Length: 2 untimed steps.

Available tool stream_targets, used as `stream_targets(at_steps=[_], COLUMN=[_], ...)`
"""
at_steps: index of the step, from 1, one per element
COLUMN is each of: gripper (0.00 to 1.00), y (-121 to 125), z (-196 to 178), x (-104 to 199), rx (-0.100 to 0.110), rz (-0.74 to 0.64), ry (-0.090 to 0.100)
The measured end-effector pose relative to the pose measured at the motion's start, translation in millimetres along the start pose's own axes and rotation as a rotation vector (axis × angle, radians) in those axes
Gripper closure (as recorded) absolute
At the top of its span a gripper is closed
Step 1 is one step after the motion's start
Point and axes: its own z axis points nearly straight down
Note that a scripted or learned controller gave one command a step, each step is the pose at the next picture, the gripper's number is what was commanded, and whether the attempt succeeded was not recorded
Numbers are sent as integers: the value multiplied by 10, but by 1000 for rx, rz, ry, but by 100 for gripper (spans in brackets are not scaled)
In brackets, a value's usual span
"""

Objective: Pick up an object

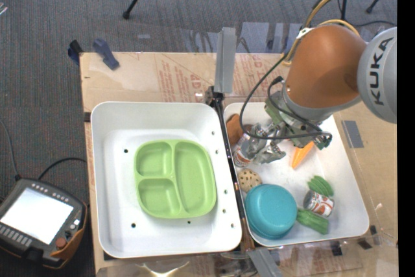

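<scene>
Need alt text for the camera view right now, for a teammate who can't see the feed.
The arm's pincer is low in the right bin, near a can at the bin's left side, with an orange carrot, a blue bowl, a cookie and green vegetables nearby. The left bin holds a green divided plate.

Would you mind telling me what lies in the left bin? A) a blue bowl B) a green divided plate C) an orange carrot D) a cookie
B: the green divided plate lies alone in the left bin, while the bowl, carrot and cookie are in the right bin.
</scene>
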Motion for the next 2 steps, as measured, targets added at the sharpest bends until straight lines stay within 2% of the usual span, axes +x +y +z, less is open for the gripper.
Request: stream_targets(at_steps=[1, 2], gripper=[100, 100], y=[20, 21], z=[-703, -782], x=[-554, -560], rx=[4, 1], rz=[-90, -86], ry=[-7, -8])
